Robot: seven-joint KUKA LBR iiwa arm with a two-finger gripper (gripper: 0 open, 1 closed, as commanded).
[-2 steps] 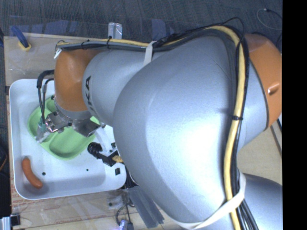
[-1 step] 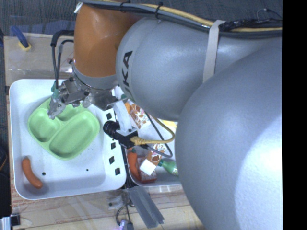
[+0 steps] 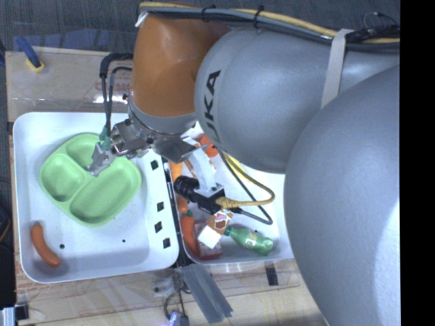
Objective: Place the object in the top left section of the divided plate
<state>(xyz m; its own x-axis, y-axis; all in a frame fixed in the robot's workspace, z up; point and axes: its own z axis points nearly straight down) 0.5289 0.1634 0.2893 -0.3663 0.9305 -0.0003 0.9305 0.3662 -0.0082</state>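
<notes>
Apparently the placing step is in hand: the gripper [image 3: 102, 156] is hung over the green divided plate [image 3: 92, 182] in the left bin [image 3: 27, 134], its fingers [image 3: 97, 163] reaching down to the ridge where the three sections meet. Whether the fingers are open or closed cannot be told, and no object can be made out between them. If something is carried, release over the section at the plate's upper left is called for, just beyond the fingertips. The plate is judged to be smooth moulded plastic with rounded wells. An orange sausage-shaped toy [image 3: 45, 245] is seen well below the fingers, near the bin's lower corner. To their right, a green bottle [image 3: 251, 240] lies among small mixed items in the right bin [image 3: 282, 250].
</notes>
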